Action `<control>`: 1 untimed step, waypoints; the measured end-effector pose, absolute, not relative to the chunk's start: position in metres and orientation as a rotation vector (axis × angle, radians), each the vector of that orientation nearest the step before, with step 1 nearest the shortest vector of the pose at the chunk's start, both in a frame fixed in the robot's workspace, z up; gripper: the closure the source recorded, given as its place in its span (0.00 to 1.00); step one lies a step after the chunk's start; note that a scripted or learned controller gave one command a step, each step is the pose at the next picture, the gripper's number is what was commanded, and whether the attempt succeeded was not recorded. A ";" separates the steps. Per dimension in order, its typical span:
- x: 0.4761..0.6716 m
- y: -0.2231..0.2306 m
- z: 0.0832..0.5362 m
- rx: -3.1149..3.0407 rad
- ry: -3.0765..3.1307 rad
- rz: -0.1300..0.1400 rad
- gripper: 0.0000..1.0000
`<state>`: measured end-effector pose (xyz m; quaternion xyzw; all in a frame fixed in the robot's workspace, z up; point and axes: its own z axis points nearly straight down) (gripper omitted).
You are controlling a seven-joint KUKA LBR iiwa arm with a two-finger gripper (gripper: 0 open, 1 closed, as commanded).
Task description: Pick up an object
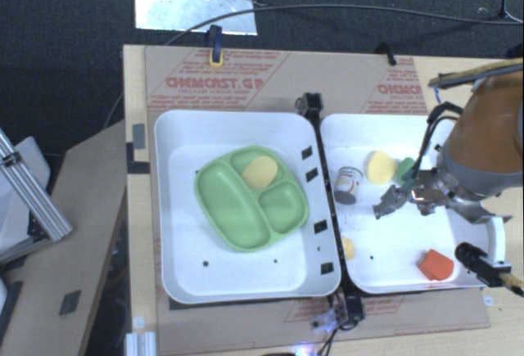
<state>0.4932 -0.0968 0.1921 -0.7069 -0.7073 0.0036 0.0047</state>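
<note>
My gripper (386, 205) hangs over the middle of the right bin (385, 279), reaching in from the right. Nothing shows in its grasp. Just left of it lies a small grey-and-white can (347, 183). Behind it sit a yellow lemon-like object (379, 167) and a green object (405, 169), the green one partly hidden by the arm. An orange block (435, 265) rests near the bin's front right corner. A small yellow piece (349, 248) lies by the bin's left wall.
The left bin (176, 264) holds a green divided plate (237, 219) with a yellow object (260, 173) in its back compartment. The bins' walls meet along a central divider (326, 199). A black arm fitting (483, 260) overhangs the right bin's front right corner.
</note>
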 end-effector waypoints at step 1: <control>0.496 -0.097 0.198 -2.219 -2.226 -0.001 0.00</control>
